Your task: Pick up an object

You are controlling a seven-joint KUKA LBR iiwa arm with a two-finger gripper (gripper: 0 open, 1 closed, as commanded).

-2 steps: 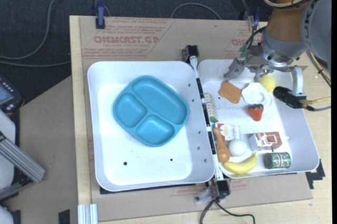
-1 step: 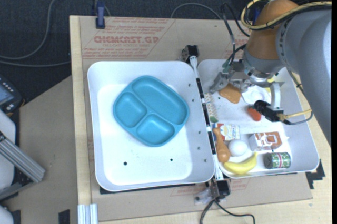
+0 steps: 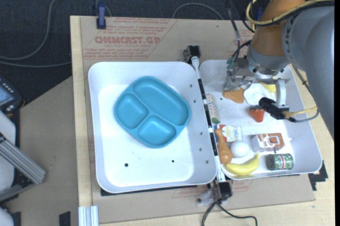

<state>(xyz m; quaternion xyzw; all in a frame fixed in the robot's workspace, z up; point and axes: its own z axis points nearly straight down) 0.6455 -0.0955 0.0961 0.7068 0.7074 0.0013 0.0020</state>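
Note:
My gripper (image 3: 234,81) hangs low over the far part of the right bin (image 3: 304,137), just above a flat orange-brown piece (image 3: 234,95). A white object (image 3: 255,93) and a small red object (image 3: 258,113) lie directly to the right of that piece. Toward the near end of the bin lie a carrot (image 3: 224,148), a white egg (image 3: 240,149), a banana (image 3: 243,166), a small carton (image 3: 269,141) and a green-labelled can (image 3: 280,161). From the right, the grey arm and its orange band (image 3: 276,23) cover the bin's far right corner.
The left bin (image 3: 106,156) holds a blue divided plate (image 3: 151,111), tilted slightly. A small printed packet (image 3: 229,132) and a narrow label strip (image 3: 212,108) lie near the wall between the bins. Cables run across the bench's far edge.

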